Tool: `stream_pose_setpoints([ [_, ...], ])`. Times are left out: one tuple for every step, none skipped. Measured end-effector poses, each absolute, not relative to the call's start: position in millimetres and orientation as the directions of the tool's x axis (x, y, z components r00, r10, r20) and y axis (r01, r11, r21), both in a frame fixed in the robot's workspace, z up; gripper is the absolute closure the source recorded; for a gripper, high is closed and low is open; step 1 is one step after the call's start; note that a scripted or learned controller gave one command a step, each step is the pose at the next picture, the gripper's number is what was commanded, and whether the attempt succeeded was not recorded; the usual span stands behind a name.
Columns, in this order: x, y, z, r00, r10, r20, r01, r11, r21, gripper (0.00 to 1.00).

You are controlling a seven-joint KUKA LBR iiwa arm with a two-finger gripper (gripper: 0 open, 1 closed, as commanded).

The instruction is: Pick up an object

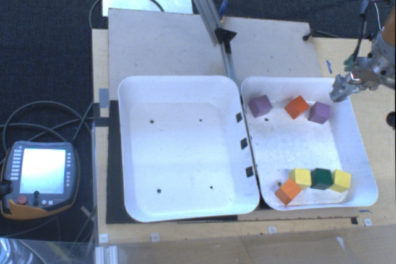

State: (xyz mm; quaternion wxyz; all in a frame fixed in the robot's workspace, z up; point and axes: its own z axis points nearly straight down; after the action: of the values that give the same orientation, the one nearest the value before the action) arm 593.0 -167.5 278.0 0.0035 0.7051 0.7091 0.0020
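The gripper [340,93] hangs at the upper right rim of the right bin [362,151], reaching in from the right edge of the camera view. Whether it is clenched or released cannot be told from this angle, and no object shows in its grasp.

The nearest object is a purple cube [320,112], lying just beside the gripper at about its seven o'clock, on the bin floor. An orange cube [297,107] sits near that one, at about its nine o'clock, well clear of the gripper. A second purple cube [260,105] lies further out at the orange cube's nine o'clock, close to the bin's left wall.

At the gripper's six o'clock, well apart and against the bin's near wall, four more blocks cluster: a yellow cube [341,180], a green cube [322,178] touching it at its nine o'clock, another yellow cube [301,177] at the green one's nine o'clock, and a second orange cube [288,191] at about that yellow one's seven o'clock, touching it.

The left bin [179,145] lies alongside at the right bin's nine o'clock. A teach pendant [38,179] rests on the dark floor at the far left.
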Motion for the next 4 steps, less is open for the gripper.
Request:
stream_pose_setpoints([
  [594.3,-117,282,-0.01,1.0,0.001,1.0,0.01,0.003,1.0],
  [600.6,-56,278,-0.011,1.0,0.002,1.0,0.011,0.002,1.0],
  [599.1,-15,269,-0.009,1.0,0.001,1.0,0.009,0.002,1.0],
  [600.2,42,248,-0.01,1.0,0.003,1.0,0.01,0.0,1.0],
])
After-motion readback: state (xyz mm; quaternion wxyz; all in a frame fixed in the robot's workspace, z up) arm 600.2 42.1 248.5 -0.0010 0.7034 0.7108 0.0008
